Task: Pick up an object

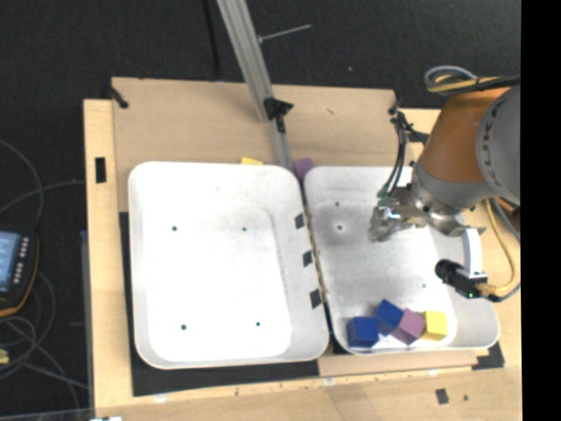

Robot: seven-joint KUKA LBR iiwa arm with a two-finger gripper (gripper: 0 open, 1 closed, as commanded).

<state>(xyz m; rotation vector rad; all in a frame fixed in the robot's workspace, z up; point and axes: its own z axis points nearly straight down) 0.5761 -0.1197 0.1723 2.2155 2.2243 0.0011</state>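
My gripper [379, 227] hangs over the middle of the right bin [351, 261], pointing down, with nothing seen between its fingers. Along that bin's near edge lie several small blocks: a dark blue block [364, 331], a second blue block [389, 311], a purple block [409, 324] and a yellow block [436, 324]. They sit well below the gripper in the view, apart from it. The grey arm with its orange band [460, 139] comes in from the right.
The left bin [215, 261] lies beside the right one. A yellow block [252, 160] and a purple block [303, 167] rest outside the bins at their far edge. A metal rail [250, 51] slants down to the bins' joint. Cables hang beside the wrist.
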